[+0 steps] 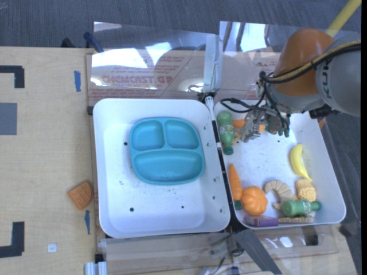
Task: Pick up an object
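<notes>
The gripper [252,128] is too cluttered to tell its grip, poised over the right bin [330,171] beside a green bottle [225,132] near the bin's left wall.

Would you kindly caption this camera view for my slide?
Arm's hand low in right bin among toy food; blue plate in left bin.

We saw bright, even light, glare on the far clear panels [172,56], soft shadows and slightly soft focus.
</notes>
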Robot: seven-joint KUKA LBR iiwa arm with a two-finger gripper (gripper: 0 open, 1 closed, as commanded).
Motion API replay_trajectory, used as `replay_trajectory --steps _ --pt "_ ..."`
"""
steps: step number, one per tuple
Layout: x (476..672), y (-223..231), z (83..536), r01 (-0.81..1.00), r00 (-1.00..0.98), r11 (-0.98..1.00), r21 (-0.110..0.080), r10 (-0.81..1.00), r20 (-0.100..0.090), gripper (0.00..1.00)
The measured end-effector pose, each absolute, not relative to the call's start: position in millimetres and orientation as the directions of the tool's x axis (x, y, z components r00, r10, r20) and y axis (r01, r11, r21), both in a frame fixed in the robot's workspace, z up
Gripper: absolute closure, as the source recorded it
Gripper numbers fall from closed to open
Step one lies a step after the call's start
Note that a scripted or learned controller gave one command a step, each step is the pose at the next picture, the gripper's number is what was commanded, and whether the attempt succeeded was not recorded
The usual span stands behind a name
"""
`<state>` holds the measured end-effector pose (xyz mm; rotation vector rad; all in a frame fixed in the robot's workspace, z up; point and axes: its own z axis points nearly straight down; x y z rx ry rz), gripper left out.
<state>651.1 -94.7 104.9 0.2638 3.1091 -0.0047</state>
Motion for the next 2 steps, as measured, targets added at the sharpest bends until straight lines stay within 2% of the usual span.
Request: replay_trajectory --steps 1,2 --pt "645.3 -101 90 0.444 -0.896 0.896 0.004 0.444 -0.009 1.0" --pt "658.0 -80 248 0.591 -0.807 0.807 0.01 0.591 -0.017 1.0"
